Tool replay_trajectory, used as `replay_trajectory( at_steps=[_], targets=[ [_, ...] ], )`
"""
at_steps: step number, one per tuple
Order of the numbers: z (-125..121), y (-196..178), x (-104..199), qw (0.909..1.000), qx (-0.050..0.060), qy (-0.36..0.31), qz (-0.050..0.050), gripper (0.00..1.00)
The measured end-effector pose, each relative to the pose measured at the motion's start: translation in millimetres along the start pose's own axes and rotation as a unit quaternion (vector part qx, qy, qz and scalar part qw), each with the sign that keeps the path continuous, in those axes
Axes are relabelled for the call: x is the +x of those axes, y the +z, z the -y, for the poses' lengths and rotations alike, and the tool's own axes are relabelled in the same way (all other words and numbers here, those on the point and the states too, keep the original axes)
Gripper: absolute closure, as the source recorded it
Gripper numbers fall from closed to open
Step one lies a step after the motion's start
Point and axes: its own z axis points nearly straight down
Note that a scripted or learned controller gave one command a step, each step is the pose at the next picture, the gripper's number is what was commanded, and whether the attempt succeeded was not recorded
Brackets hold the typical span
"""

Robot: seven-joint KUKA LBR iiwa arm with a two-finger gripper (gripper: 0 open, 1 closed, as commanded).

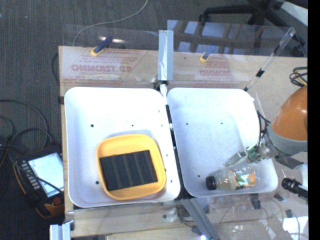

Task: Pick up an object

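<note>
Two shallow white bins sit side by side on the bench. The right bin (215, 114) serves as the landmark here. A small plastic bottle (232, 180) lies on its side in that bin's near right corner, close against the front wall. Its dark cap points toward the left bin, and its body carries a green and orange label over a pale brownish content.

The arm (292, 121) reaches in over the right bin's right wall, its orange band showing above the grey wrist. The gripper (248, 156) hangs low inside the right bin, just above and slightly behind the bottle's labelled end, close to it. Whether it touches the bottle cannot be told. A pale finger-like part slants down toward the bin floor beside the bottle, with a small green spot near the wrist end. The state of the jaws cannot be told from this angle; the parts are too small and blurred.

The left bin (85, 109) lies just beside the right bin, walls touching. It holds a yellow tray (131, 167) with a dark ribbed panel in its middle, resting in the near half of that bin, well apart from the bottle.
</note>
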Motion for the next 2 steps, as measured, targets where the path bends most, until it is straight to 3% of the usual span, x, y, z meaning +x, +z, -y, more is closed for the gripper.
replay_trajectory(
  at_steps=[1, 2],
  targets=[
    [-0.5, 1.1, -0.3, 0.9999, -0.001, -0.016, 0.001, 0.0],
    [-2.3, -5.4, 2.4, 0.9908, -0.001, 0.135, -0.001, 0.0]
  ],
)
